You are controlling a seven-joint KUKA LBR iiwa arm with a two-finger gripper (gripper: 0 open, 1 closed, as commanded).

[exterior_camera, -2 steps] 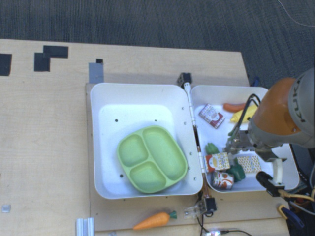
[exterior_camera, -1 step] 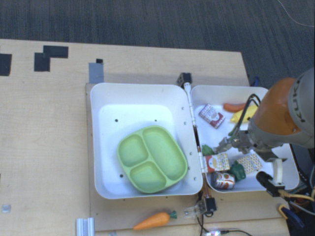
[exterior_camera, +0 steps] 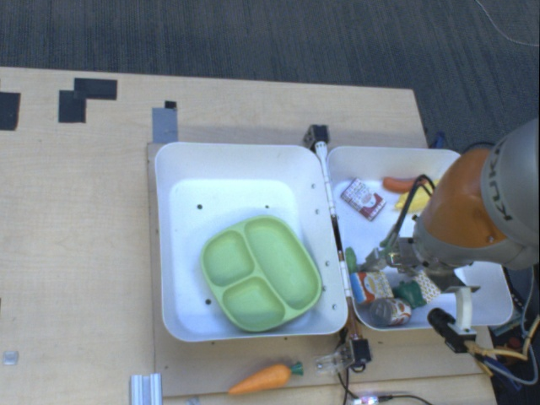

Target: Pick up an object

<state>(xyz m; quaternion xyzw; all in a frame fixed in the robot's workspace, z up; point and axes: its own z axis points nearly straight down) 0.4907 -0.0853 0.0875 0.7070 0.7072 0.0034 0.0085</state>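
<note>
My gripper point(exterior_camera: 390, 264) hangs low over the front left part of the right bin point(exterior_camera: 498, 306), with the grey and orange arm above it hiding much of the bin. Right under and beside it lies a cluster of things: a small blue and orange pack point(exterior_camera: 364, 288), a grey can-like thing point(exterior_camera: 388, 311), a dark green piece point(exterior_camera: 411, 294) and a green stick point(exterior_camera: 350, 259) by the bin's left wall. Further back lie a red and white packet point(exterior_camera: 363, 198), an orange sausage-shaped toy point(exterior_camera: 397, 183) and a yellow piece point(exterior_camera: 412, 201).
The left bin point(exterior_camera: 181, 226) holds a light green divided plate point(exterior_camera: 260, 272). A toy carrot point(exterior_camera: 263, 379) lies on the bench in front of the bins. A clamp point(exterior_camera: 317, 135) sits where the bins meet at the back.
</note>
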